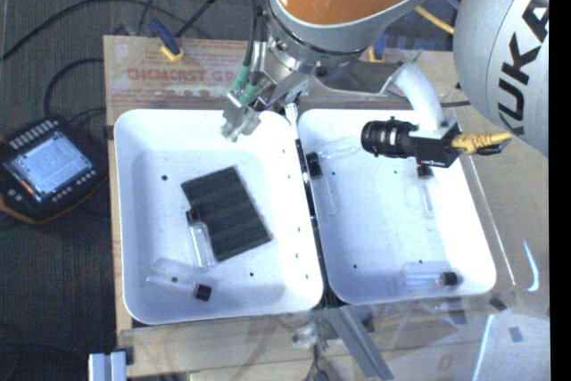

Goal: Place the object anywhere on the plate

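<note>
Dark ribbed plate (227, 212) flat in left bin, clear vial (201, 239) (black-capped) touching its edge

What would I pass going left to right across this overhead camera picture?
Handheld controller → left bin → black ribbed plate → gripper → right bin → black cylinder on the arm.

Robotics lab: teach pendant (46, 167), cables (134, 9), clear vials (202, 238) in bins (143, 138)
</note>
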Robot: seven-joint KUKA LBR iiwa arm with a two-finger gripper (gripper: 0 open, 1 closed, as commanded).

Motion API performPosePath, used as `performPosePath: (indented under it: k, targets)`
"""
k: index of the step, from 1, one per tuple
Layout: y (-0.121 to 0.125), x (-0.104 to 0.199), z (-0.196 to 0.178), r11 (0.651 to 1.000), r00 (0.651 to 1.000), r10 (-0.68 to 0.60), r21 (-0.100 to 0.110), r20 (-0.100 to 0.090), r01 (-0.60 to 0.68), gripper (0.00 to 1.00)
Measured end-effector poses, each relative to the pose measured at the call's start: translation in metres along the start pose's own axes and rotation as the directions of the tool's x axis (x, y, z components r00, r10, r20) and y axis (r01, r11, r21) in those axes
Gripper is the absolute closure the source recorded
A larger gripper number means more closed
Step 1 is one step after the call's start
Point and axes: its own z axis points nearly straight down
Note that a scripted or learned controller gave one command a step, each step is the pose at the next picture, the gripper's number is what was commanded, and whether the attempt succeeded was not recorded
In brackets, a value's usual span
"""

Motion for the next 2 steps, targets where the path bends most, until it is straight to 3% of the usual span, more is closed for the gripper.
performPosePath:
  k: [2]
  targets:
    - [0.0017, -0.0003, -0.0186, 1.000, 1.000, 0.001, 0.000, 0.002, -0.001, 1.00]
